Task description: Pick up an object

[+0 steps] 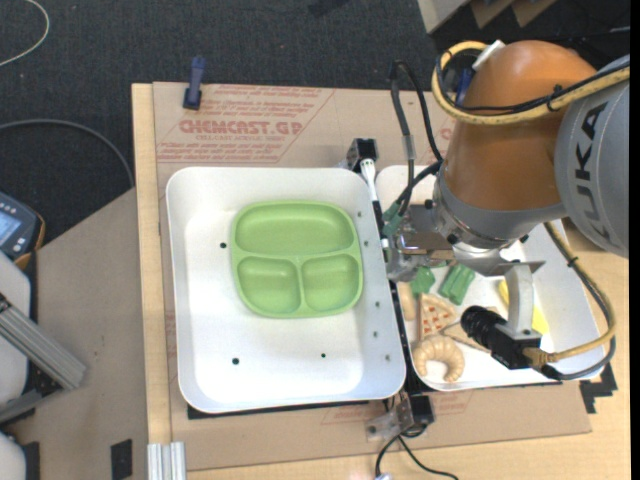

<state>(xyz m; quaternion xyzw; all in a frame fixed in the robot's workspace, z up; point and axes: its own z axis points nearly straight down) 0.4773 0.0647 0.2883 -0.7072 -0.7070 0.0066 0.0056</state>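
The croissant (441,357), a likely thing to be picked up, is lying in the right bin (577,286), at that bin's near-left corner, and is being kept close against the bin's front rim. It is placed just below the end effector (418,258) in the picture, that is, toward the front edge of the worktop (150,218) from it, and slightly to the arm's side. Its long axis is being seen as curved, running roughly across the bin from left to right, with the horns turned down toward the rim. Between it and the end effector a pizza-slice toy (433,317) is being seen, and a green block (459,284) is sitting just beside the wrist. The grip state of the end effector cannot be told, since it is being hidden under the orange band of the arm (510,128). Beyond the end effector, in the left bin (200,298), a green divided plate (297,258) is lying well apart. A short descent toward the front is judged to be what is being called for.
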